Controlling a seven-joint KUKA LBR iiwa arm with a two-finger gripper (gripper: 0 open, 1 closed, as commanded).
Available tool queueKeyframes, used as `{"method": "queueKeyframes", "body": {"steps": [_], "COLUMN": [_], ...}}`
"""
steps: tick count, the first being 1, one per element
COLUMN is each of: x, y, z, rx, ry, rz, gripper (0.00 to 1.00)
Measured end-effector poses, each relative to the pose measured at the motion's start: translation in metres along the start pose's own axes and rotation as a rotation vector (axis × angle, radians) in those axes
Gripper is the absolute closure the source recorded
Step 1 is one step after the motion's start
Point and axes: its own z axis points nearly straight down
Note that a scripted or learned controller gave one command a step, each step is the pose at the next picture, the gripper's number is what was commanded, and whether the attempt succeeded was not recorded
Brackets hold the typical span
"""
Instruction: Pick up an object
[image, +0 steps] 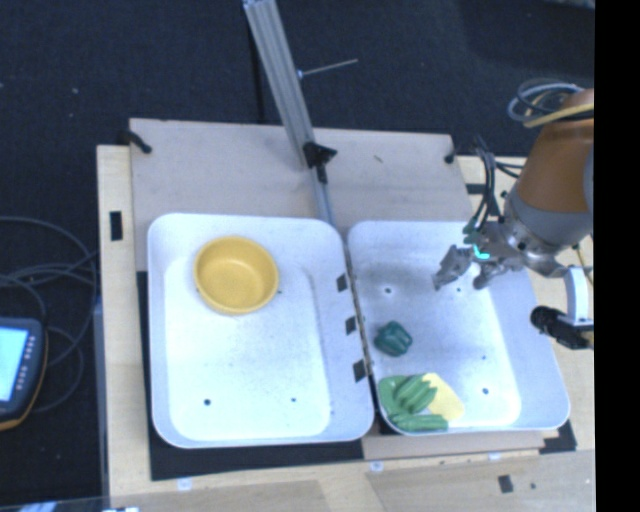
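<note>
The gripper (468, 268) hangs over the upper part of the right bin (520, 330), near that bin's far right corner, with its fingers (450, 268) spread apart and nothing between them. The grey arm (548, 190) with its orange band comes in over the table's right edge.

Below the gripper and well apart from it, a small dark green object (393, 338) (rounded, perhaps a toy pepper) lies near the right bin's left wall. Closer to the table's front edge, in the right bin's front left corner, a cluster of light green pieces (408, 394) lies touching a yellow piece (445, 400), with another green piece (418, 424) against the front wall.

The left bin (180, 400) carries a yellow bowl (237, 274), upright, in its far half toward the left side. The two bins sit side by side, their inner walls touching along the middle of the table (220, 160).
</note>
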Motion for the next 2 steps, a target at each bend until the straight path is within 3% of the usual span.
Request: {"method": "queueKeyframes", "body": {"steps": [1,2], "x": [0.000,0.002], "y": [0.000,0.006], "z": [0.000,0.059], "rx": [0.000,0.005], "ry": [0.000,0.000], "rz": [0.000,0.000], "gripper": [0.00,0.00]}}
